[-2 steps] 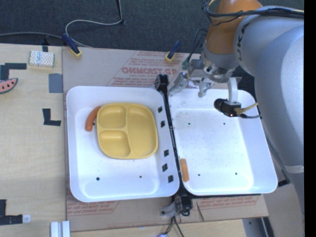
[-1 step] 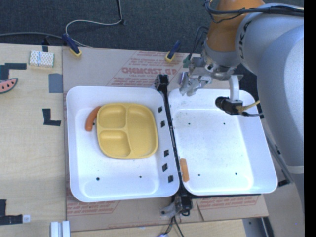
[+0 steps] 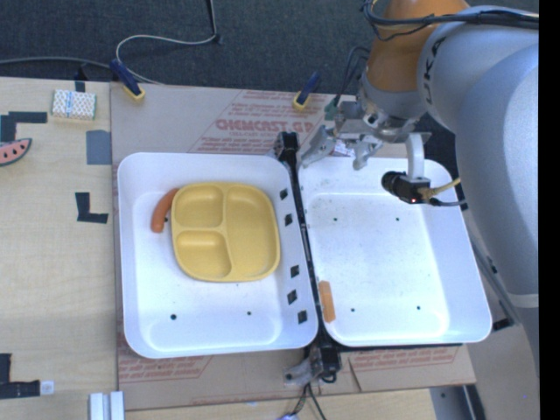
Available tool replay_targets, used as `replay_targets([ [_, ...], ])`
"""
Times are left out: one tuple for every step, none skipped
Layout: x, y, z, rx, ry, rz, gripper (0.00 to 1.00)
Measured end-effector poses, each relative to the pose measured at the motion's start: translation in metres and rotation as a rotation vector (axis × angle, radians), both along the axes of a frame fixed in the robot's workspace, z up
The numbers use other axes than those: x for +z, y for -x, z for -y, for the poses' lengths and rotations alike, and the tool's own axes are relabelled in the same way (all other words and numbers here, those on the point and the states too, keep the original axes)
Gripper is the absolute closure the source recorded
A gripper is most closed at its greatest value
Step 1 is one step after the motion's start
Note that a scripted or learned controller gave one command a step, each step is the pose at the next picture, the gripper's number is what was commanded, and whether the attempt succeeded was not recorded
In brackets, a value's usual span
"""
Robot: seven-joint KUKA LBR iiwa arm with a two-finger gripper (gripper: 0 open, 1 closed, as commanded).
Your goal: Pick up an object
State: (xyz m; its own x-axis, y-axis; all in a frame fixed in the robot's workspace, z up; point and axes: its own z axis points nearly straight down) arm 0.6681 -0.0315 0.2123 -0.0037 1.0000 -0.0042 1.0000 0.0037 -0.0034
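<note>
A yellow divided plate [image 3: 226,232] lies in the left bin [image 3: 149,322]. An orange sausage-shaped piece [image 3: 161,211] rests against the plate's left edge. A second small orange piece [image 3: 325,301] lies in the right bin [image 3: 437,313], against its left wall near the front. My gripper [image 3: 335,154] hangs over the far left corner of the right bin, by the divider between the bins. Its fingers [image 3: 360,157] stand apart, open, with nothing between them. It is well away from both orange pieces and the plate.
The bins sit on a cardboard sheet [image 3: 254,125] held by blue-and-yellow clamps [image 3: 128,79] at the back. Black clips [image 3: 292,272] run down the seam between the bins. A small checkered block [image 3: 73,104] and a red slice [image 3: 13,151] lie on the bench at left.
</note>
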Motion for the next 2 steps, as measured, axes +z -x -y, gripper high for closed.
replay_targets([
  [0.0095,-0.0001,-0.0007,0.001,0.000,-0.001,1.00],
  [0.0094,0.0000,-0.0005,0.001,0.000,-0.001,0.00],
])
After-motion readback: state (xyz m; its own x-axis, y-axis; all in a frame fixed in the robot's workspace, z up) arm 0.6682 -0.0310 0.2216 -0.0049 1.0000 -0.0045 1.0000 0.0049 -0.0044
